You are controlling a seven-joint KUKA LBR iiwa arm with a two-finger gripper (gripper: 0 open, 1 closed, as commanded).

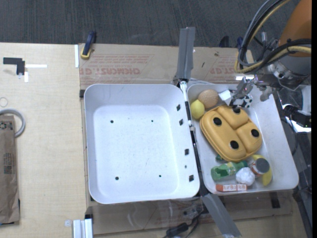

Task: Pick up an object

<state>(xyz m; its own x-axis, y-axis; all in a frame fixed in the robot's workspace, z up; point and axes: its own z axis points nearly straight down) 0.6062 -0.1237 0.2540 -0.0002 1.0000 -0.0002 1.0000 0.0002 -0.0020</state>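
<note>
Probably a robotics lab: arm [297,19], cardboard-lined bench [39,148], white bins [91,133].

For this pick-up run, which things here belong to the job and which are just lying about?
Job:
- gripper
- right bin
- yellow tray
- lemon
- brown ball
- green bottle
- black-and-white toy

Lying about:
- left bin
- paper bag
- yellow clamp

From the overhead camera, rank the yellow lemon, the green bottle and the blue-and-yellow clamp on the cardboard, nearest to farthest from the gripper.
Gripper sits at the right bin's far edge.
1. Yellow lemon, in the right bin's far-left corner.
2. Green bottle, near the same bin's front edge.
3. Blue-and-yellow clamp, on the cardboard beyond the left bin's far-left corner.
</note>
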